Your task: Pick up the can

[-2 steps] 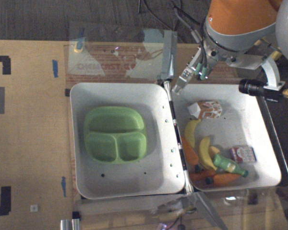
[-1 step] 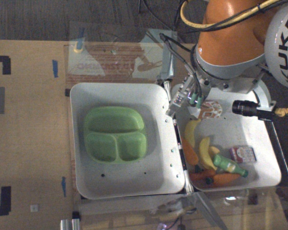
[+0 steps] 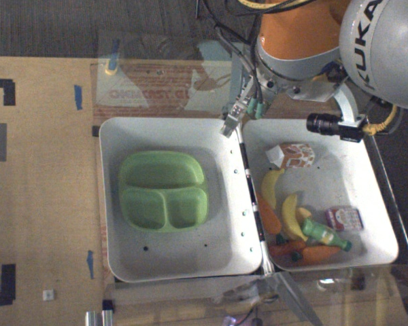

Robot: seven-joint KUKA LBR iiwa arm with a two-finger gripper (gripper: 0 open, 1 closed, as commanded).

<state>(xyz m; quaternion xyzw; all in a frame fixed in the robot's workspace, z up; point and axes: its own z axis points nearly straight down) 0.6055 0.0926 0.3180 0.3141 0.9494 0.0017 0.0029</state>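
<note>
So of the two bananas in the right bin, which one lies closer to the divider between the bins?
The upper, paler banana, beside the orange carrot. The other banana lies further right, by the green bottle.

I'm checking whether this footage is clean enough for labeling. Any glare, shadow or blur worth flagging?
Camera view: even lighting, with soft shadow around the green tray in the left bin; the clear sheet behind the bins reflects faintly; items in the right bin look slightly soft; the end effector is small and indistinct.
</note>
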